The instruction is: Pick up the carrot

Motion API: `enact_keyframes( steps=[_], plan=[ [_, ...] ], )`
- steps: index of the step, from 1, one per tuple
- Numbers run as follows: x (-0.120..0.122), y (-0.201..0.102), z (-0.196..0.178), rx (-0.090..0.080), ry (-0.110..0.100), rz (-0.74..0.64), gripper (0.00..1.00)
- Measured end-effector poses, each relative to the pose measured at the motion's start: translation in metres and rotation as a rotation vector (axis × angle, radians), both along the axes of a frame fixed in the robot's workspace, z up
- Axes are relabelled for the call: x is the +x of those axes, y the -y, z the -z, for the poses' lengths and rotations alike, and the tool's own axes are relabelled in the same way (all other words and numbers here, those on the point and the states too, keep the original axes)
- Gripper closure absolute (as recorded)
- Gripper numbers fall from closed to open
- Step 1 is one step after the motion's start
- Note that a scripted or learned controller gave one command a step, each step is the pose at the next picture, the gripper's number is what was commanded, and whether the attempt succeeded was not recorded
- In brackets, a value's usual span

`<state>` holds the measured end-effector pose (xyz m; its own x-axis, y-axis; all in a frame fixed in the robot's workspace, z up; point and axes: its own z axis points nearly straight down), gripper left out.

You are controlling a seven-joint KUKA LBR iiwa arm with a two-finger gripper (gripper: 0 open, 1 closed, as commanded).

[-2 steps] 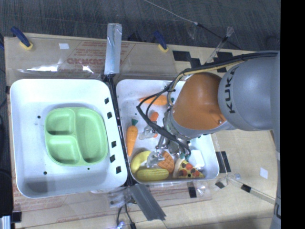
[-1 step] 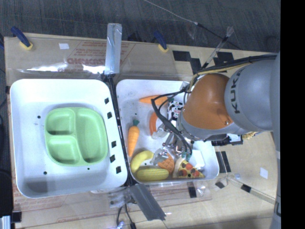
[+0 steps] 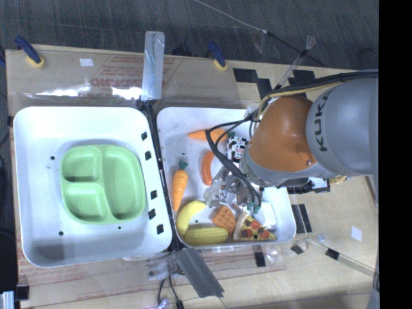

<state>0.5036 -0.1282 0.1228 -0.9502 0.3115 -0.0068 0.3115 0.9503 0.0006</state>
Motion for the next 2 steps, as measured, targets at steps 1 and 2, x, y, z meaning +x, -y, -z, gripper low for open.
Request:
enact_keyframes(
  steps=[1,2],
  plan=[
    [-0.019,-0.032,0.023,-0.004,0.013,0.070,1.00],
    [-0.027,-0.012,0.012,0.004,-0.006,0.577,1.00]
  ],
)
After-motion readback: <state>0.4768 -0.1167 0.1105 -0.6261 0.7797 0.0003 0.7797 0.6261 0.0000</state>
